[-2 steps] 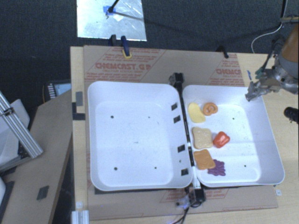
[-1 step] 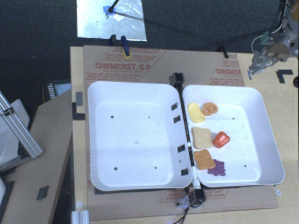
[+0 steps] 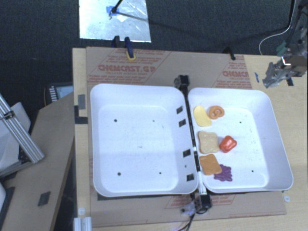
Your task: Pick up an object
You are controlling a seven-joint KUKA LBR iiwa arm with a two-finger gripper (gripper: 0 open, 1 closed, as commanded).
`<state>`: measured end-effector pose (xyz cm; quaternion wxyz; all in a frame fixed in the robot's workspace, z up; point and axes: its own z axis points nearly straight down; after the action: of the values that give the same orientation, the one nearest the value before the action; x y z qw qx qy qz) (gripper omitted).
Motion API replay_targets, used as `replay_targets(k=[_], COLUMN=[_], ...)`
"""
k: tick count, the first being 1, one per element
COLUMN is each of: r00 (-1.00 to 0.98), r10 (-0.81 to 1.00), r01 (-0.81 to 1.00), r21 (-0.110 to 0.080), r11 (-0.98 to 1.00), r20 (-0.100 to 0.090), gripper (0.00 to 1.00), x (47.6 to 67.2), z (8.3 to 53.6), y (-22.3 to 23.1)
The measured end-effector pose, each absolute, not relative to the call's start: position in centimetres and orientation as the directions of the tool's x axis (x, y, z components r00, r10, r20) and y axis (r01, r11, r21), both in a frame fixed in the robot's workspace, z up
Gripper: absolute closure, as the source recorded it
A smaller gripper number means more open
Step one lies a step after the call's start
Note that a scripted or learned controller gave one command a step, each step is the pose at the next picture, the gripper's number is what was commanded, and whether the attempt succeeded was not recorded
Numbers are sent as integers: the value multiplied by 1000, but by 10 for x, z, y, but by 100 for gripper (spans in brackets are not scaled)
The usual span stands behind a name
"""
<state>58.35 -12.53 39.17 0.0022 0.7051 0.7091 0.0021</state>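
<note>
While the gripper [image 3: 279,72] is parked at two o'clock outside the right bin [image 3: 269,143], finger state indiscernible, six items are listed well apart from it: purple piece [image 3: 224,174], orange slab [image 3: 210,163], toast [image 3: 208,141], red pepper [image 3: 228,143], yellow piece [image 3: 201,116], orange ring [image 3: 216,112].

Two white bins are sitting side by side on the bench: the left bin [image 3: 139,138], farther from the gripper [image 3: 278,74], and the right bin [image 3: 255,143], nearer to it. Six small toy foods are lying in the nearer bin, all along its side away from the gripper. I am counting one of each kind: one yellow piece [image 3: 201,116], one orange ring [image 3: 216,112], one slice of pale bread [image 3: 208,141], one red pepper [image 3: 227,143], one darker orange slice [image 3: 210,164] and one purple bunch [image 3: 224,173].
</note>
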Motion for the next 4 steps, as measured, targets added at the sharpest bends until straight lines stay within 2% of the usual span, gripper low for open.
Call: replay_targets(k=[1, 2, 3, 4], r00=[-8, -11, -10, -10], r10=[1000, 1000, 1000, 1000], r01=[1000, 1000, 1000, 1000], r21=[3, 6, 7, 1], r11=[8, 11, 10, 10], r20=[1, 1, 2, 2], gripper=[100, 100, 100, 100], x=[521, 511, 514, 486], z=[397, 426, 469, 455], y=[-83, -28, 30, 80])
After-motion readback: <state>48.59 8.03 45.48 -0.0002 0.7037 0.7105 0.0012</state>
